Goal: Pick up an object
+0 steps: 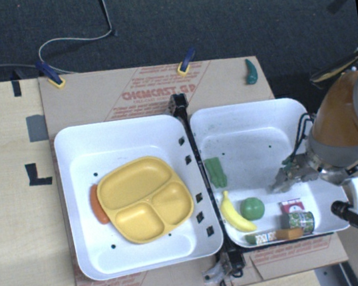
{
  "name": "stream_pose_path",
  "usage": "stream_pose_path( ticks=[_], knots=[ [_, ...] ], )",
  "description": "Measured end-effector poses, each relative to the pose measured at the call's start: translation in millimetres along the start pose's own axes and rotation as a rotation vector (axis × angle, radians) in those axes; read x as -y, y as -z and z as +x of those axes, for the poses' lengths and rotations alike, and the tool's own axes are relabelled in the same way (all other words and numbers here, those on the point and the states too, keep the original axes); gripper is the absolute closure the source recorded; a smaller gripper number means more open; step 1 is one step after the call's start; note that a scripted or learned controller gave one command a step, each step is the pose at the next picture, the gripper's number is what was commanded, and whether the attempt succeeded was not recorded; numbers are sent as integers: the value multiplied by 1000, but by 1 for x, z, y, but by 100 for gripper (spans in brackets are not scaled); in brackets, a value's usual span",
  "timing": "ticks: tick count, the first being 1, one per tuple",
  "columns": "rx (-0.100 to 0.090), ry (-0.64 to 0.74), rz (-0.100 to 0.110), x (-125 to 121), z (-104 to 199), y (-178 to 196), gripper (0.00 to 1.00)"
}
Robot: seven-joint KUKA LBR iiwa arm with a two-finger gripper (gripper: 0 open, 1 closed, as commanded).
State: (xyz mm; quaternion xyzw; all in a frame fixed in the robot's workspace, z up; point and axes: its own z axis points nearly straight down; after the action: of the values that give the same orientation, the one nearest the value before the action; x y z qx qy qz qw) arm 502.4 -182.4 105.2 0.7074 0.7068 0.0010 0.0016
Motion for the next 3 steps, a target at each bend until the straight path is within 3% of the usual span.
stream_pose_path(
  ticks=[1, 2, 3],
  knots=[
    [0, 0, 0, 0, 0, 0, 0],
    [-1, 1, 0, 0, 1, 9, 100],
    [-1, 0, 0, 0, 1, 9, 0]
  ],
)
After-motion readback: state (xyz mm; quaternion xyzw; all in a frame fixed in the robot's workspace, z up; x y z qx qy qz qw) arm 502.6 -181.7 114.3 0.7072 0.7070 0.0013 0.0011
